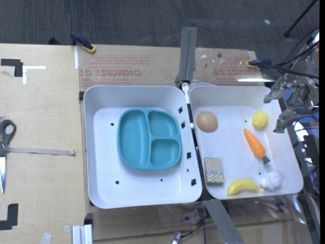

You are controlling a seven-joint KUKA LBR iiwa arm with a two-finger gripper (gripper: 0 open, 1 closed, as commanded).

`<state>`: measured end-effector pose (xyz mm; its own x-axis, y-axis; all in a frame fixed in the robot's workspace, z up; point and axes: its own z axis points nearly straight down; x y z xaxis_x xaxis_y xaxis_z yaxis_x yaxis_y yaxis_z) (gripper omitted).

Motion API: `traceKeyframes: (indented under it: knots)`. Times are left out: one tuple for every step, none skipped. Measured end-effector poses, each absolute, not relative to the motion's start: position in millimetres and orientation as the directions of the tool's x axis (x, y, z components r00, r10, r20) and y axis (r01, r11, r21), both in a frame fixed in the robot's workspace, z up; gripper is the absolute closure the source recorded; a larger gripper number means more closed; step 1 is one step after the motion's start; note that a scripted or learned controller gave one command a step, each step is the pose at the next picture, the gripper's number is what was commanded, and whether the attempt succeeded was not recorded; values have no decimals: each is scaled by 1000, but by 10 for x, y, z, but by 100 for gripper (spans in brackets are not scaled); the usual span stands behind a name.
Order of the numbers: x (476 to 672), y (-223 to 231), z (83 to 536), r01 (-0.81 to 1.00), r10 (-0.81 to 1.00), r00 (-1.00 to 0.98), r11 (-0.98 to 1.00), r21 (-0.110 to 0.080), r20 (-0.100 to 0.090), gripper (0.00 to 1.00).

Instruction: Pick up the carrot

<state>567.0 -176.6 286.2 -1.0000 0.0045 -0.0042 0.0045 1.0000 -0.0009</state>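
Carrot (pixel 255 145) lying flat on the floor of the right bin (pixel 228 103), toward its right half, set at a slant with the orange tip up-left and the green stub down-right. Untouched, well apart from the gripper. Just above it, a small yellow lemon (pixel 260 119), close but not touching. Below the green stub, a small white lump (pixel 272 179) near the bin's lower right corner — possibly a garlic bulb or a crumpled scrap, too blurred to name. Left of that lump and touching it or nearly so, a yellow banana (pixel 244 187) curved along the front wall. Further left, a small green-patterned box (pixel 214 170) lying flat beside the divide between the bins. Above the box, near the upper left of the same bin, a round tan thing (pixel 206 121), egg- or potato-like.

Gripper (pixel 280 105) off at the bin's right rim, above the wall rather than over the floor, amid grey metal parts and cables — nothing seen between the fingers, and how far apart they stand cannot be told from this slant.

In the left bin (pixel 101 187), a teal divided plate (pixel 150 139) lying flat near the middle. Out on the bench (pixel 40 187) to the far left, scissors (pixel 5 149).
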Motion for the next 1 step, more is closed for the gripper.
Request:
traceKeyframes:
  knots:
    - [5359, -1804, 1571, -42, -42, -999, 999, -1, -2, 0]
